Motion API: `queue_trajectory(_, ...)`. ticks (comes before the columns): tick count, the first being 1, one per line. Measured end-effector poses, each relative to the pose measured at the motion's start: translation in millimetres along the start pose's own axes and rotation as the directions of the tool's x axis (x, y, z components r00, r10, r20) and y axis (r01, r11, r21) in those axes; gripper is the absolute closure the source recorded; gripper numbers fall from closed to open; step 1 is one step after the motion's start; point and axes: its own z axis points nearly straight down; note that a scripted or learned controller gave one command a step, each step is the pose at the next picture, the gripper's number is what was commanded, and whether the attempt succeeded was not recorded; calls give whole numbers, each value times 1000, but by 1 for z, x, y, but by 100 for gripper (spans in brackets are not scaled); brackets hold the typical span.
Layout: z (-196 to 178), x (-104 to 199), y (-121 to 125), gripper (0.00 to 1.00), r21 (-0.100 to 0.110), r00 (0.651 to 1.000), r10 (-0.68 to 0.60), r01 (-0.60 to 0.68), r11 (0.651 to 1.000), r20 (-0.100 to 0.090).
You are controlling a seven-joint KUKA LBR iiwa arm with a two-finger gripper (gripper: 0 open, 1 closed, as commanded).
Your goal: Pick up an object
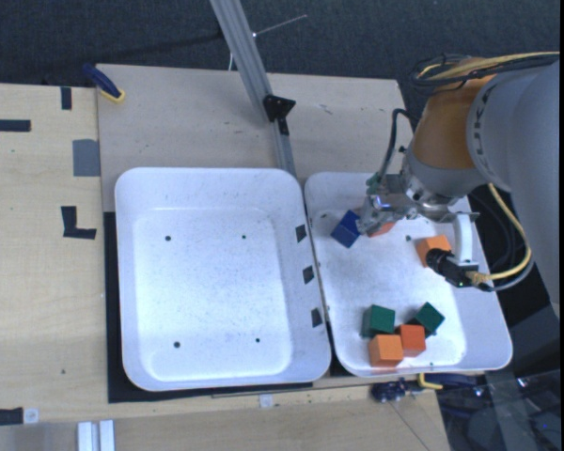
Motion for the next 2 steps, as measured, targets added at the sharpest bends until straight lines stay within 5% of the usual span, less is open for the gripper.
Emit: queue_trajectory(2, -78, 2, 0, 100, 0, 1000, -1, 1, 1000, 0)
